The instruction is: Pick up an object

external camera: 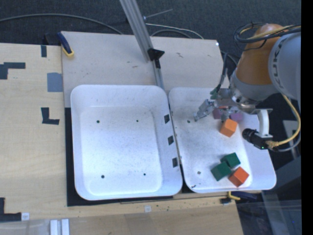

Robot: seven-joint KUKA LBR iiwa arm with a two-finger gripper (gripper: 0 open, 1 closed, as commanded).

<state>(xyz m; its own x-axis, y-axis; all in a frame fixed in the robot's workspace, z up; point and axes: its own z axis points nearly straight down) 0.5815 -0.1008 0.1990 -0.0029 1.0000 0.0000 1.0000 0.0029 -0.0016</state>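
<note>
**Robot arm hovers over the right bin, blocks scattered beneath it**

Seen from above at a slant, two shallow white bins sit side by side on a wooden bench. The left bin (120, 141) holds nothing to pick. The right bin (195, 146) holds several small coloured blocks. A grey arm with an orange band (257, 58) reaches in from the right, and its gripper (205, 109) hangs over the upper part of the right bin. Its fingers appear spread, slanting down and to the left, with nothing visible between them.

Just right of the gripper lies an orange block (228, 128). A purple block (236, 116) sits beside it, partly under the wrist. Near the bin's lower right corner, two green blocks (226, 166) touch each other, and a second orange-red block (238, 176) touches them.

The blocks look like small, rigid, light pieces, probably foam or painted wood, unlikely to break or bend. Their flat opposite faces seem the best place to pinch. The lone orange block looks the easiest target, since it has open floor on most sides. The clustered three offer little room for fingers.

The purple block is largely hidden, so its shape is unclear. The fingertips are small and blurred. Whether they touch the bin floor cannot be made out.
</note>
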